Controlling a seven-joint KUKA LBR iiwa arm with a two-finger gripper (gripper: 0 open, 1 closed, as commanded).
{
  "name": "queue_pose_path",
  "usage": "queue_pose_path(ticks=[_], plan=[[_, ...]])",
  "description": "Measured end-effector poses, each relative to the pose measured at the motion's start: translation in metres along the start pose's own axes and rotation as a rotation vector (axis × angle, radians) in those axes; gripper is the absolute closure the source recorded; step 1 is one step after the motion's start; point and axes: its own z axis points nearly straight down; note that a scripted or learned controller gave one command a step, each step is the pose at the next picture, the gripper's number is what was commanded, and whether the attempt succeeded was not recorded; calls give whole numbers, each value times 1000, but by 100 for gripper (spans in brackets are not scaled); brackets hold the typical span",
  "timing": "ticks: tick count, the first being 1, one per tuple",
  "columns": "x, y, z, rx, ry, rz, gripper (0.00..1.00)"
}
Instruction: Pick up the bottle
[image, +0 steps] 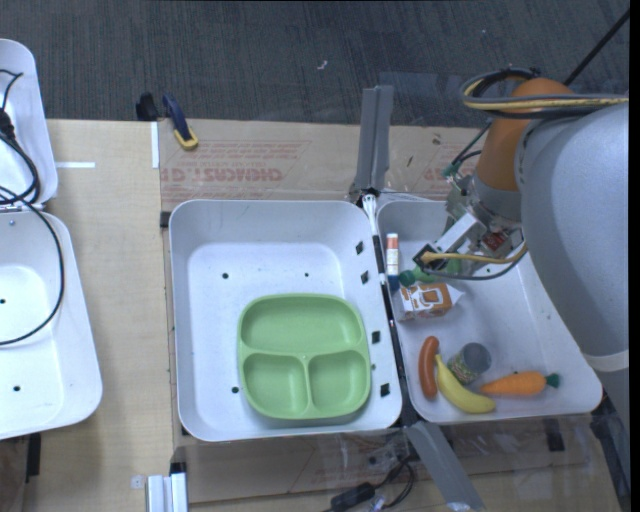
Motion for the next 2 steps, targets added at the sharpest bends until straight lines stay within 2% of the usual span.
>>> queue_pose_path(ticks=[1,2], plan=[[-1,1,8,-1,4,321,100],[0,1,8,0,4,321,0]])
